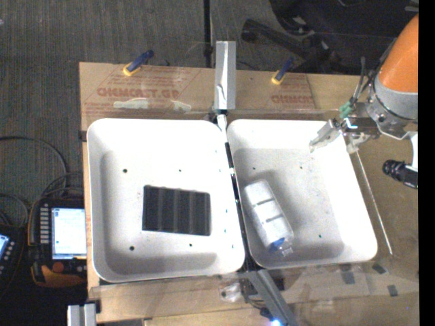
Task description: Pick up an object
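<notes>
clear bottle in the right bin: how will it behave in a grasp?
The bottle lies on its side, so a nudge across its rounded body may well roll it. It looks like clear thin plastic, probably light and somewhat slippery, and may dent under a squeeze. The gripper is apart from it, near the bin's far corner.

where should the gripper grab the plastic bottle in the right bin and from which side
Probably across the bottle's clear middle, coming straight down from above. It lies on its side on the right bin's floor, long axis slanting toward the near edge, blue cap end nearest. Closing across the narrow width should suit the gripper, now near the bin's far rim.
</notes>
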Tool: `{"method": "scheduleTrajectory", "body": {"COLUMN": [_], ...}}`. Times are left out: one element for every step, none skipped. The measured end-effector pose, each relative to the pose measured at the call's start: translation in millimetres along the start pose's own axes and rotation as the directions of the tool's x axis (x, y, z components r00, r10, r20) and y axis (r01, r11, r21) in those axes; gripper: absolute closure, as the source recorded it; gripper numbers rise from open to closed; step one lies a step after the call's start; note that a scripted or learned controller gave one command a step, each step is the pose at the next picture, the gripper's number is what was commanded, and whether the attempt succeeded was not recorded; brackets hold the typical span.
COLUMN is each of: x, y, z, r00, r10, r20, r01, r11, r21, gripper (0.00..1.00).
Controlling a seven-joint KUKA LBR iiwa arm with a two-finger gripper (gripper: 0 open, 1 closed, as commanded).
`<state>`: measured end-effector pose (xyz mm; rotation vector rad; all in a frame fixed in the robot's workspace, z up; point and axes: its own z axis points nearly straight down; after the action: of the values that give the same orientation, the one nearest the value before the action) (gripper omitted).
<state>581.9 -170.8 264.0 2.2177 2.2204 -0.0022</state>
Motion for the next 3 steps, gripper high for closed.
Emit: {"method": "scheduleTrajectory", "body": {"x": [68, 57, 53], "y": [-35, -63, -98], "z": [79, 94, 84], "r00": [1.000, 1.000, 0.997], "r10": [-0.016, -0.025, -0.082], "r20": [-0.004, -0.002, -0.003], "r01": [0.016, 0.025, 0.082], "r11": [1.000, 1.000, 0.997], "r21": [0.004, 0.002, 0.003], "gripper": [0.00, 0.00, 0.00]}}
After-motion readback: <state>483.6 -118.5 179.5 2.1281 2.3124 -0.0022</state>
